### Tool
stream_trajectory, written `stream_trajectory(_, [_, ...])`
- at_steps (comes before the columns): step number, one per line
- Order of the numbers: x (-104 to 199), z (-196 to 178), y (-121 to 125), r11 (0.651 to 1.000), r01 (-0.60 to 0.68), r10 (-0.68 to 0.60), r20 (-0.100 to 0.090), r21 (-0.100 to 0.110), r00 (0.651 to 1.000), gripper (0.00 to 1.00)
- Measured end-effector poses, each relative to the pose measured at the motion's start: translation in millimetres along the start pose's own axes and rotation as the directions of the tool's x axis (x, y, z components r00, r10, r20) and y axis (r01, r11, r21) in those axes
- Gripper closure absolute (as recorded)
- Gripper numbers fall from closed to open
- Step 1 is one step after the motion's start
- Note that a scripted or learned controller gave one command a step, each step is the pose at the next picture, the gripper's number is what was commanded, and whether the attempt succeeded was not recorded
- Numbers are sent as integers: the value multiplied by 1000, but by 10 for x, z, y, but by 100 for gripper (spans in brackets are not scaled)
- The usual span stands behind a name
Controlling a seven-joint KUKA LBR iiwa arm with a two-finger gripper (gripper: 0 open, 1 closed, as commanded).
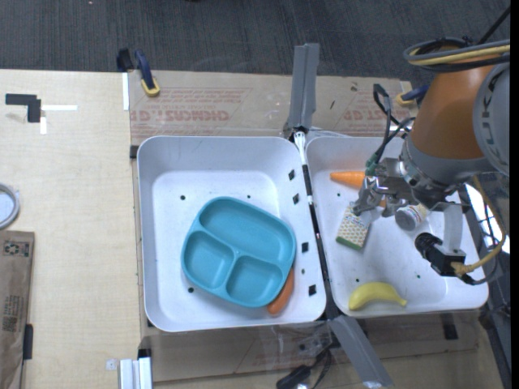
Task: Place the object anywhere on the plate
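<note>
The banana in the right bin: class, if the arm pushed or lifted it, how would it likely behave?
The banana is curved and lies on its side, so a push would probably spin or slide it rather than roll it straight. Its smooth, glossy skin suggests it may slip in a pinch. It looks like a small toy, so probably light and stiff.

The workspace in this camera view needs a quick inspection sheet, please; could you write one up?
Surface: two white bins side by side on a bench.
Job's things: blue plate, three compartments, in the left bin; small patterned block hangs tilted between the hand's fingers over the right bin.
Clutter: carrot and banana in the right bin; an orange object beside the plate's rim.
Grippers: hand shut on the block.
Cables: yellow and black cables along the arm.
Surroundings: clamp, tape roll.
</note>
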State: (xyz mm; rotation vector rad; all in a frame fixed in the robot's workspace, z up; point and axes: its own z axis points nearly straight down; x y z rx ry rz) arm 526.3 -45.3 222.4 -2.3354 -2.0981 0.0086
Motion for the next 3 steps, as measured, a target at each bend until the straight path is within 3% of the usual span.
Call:
stream_trajectory(1, [684, 192, 527, 999, -49, 49, 0, -1, 999, 100])
stream_trajectory(2, [968, -373, 277, 989, -149, 149, 0, -2, 989, 100])
stream_trajectory(3, [868, -260, 276, 993, -115, 115, 1, 0, 993, 100])
